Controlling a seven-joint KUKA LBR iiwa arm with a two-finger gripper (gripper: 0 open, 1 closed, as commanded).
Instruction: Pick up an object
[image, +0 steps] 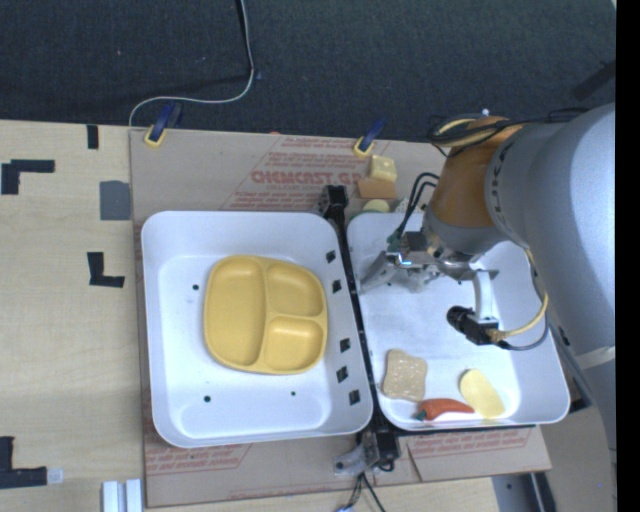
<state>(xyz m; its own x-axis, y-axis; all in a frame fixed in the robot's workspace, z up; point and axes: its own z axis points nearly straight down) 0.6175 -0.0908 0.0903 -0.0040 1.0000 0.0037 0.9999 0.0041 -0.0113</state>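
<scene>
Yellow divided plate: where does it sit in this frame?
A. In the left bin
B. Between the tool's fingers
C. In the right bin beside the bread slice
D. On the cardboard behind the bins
A: the yellow divided plate lies flat on the floor of the left bin, while the bread slice lies in the right bin.

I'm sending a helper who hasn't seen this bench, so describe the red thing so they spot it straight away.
Take the right bin, under the arm. Along its near edge lies the red piece, between the tan slice and the yellow piece. It is the sole red item, long and thin.
</scene>
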